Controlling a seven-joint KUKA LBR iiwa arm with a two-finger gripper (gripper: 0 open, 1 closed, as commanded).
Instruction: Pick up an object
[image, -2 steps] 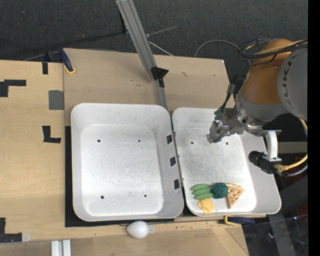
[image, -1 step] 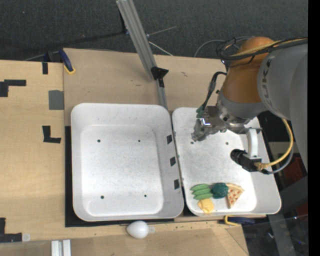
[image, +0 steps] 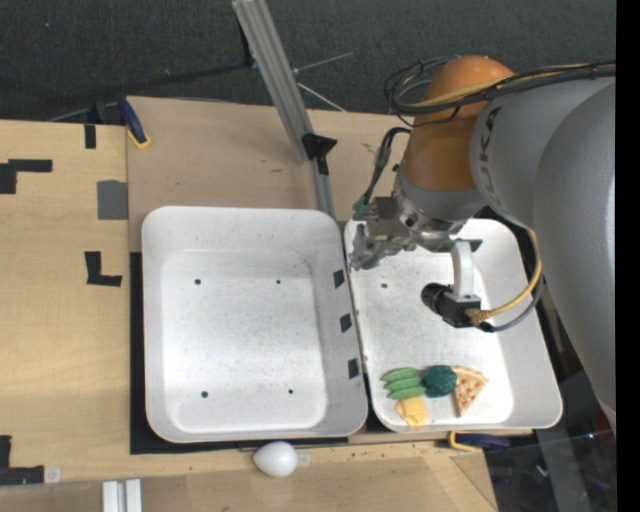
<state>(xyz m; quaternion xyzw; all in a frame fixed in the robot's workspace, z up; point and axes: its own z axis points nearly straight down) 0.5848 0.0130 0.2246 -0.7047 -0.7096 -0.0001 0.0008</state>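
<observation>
Pincer (image: 372, 243) hangs at twelve o'clock in the right bin (image: 520, 300); whether it is released or clenched, I cannot tell. Toy food (image: 432, 388) clusters at six o'clock there, well apart. White egg (image: 275, 459) lies on the table (image: 60, 330).

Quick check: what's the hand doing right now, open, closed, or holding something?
Hand: over the upper left corner of the right bin; open or closed cannot be told from this angle. Nothing visibly held.
</observation>
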